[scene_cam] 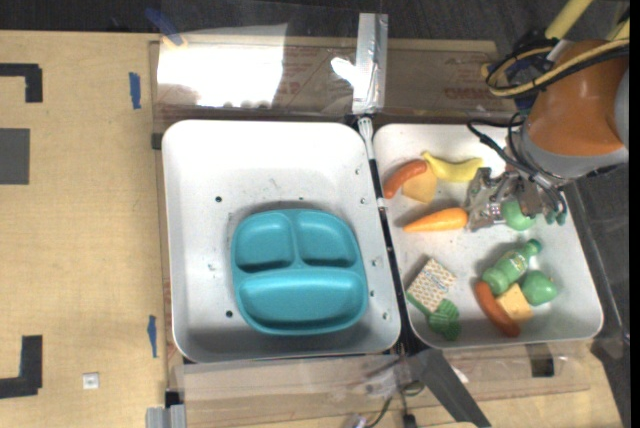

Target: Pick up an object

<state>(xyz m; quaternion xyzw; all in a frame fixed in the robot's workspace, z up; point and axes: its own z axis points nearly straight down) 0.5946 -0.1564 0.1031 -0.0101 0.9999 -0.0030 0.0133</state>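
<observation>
gripper (497, 201) low in the right bin (590, 321) near its far edge, finger state cannot be told; nearest toy carrot (436, 220) likely light, rigid, smooth plastic, best pinched across its thick middle.

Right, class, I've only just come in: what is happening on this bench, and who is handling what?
A grey robot arm with an orange band reaches from the right into the right bin, which holds toy food. Its gripper hangs low by the carrot, near the banana and a green piece. Nothing can be seen held between its fingers. The left bin holds a teal divided tray, untouched.
</observation>
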